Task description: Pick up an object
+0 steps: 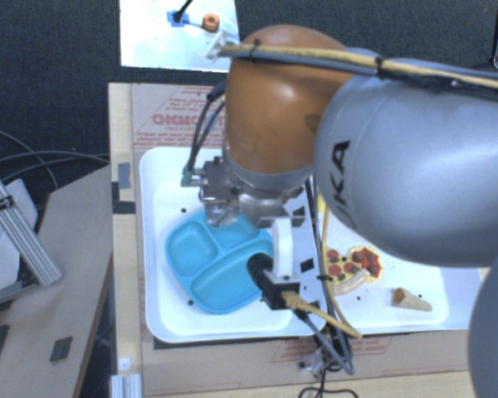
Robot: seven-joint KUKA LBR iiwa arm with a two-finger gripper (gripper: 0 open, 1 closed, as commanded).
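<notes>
Bench (124, 247) w/ white bins (162, 222).

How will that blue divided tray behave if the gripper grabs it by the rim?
The blue divided tray looks like thin moulded plastic: probably light and fairly stiff. Its glossy surface may slip. Being wide and shallow, held at one edge it would likely tilt or swing.

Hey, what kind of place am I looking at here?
Probably a robotics lab's grasping test bench: a grey and orange arm reaches over a white bin holding toy items, a blue divided plate and a pizza slice, with loose cables around.

Even, soft light; glare on the arm (415, 156); slightly blurry throughout.
</notes>
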